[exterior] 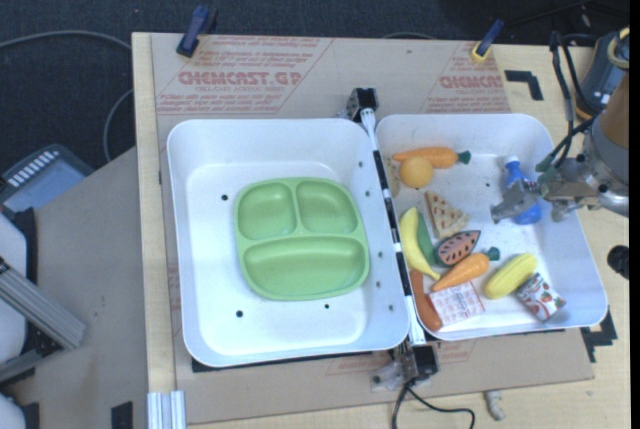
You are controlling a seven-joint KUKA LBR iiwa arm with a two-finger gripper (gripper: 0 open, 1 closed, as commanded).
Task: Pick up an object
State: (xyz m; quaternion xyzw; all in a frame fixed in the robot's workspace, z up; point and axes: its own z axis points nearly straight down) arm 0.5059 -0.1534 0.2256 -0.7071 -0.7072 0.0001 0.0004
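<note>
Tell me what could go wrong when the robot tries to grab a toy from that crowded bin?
The gripper sits low in the right bin beside a blue object. It could nudge that object away rather than catch it. The toys are also packed tight: the banana, carrot and corn lie close together, so a grab there might pinch two at once or slip off. The bin wall near the arm could get bumped too.

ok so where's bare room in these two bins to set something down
Left white bin: a bare floor ring around the green three-compartment plate, widest along its left wall. Right white bin: crowded on its left by toy food, such as the yellow banana; some bare floor along the back wall, past the gripper.
</note>
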